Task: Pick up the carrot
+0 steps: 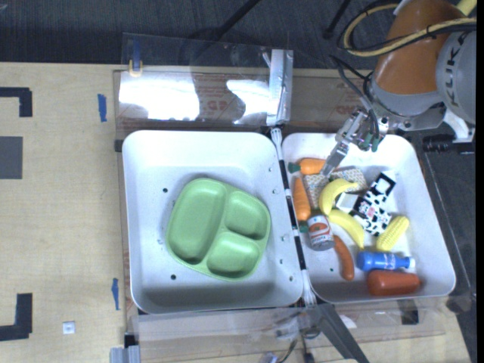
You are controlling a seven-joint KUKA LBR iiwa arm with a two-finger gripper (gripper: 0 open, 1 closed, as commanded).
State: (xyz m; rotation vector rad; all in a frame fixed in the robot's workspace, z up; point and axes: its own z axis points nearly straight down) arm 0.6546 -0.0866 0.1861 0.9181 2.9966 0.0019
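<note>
The carrot (301, 196) is a slim orange piece lying lengthwise against the left wall of the right bin (435, 225). A shorter orange piece (311, 165) lies just behind it. My gripper (338, 154) hangs over the back left part of the right bin, slanting down and left. Its tip is close to the short orange piece and a little behind and to the right of the carrot. Nothing is seen held in it.
Crowded beside the carrot are a small can (320, 232), two bananas (333, 198), a cow-patterned toy (372, 211), corn (393, 233), a sausage (345, 258), a blue bottle (384, 262) and a red-brown piece (393, 282). The left bin (144, 172) holds a green divided plate (219, 228).
</note>
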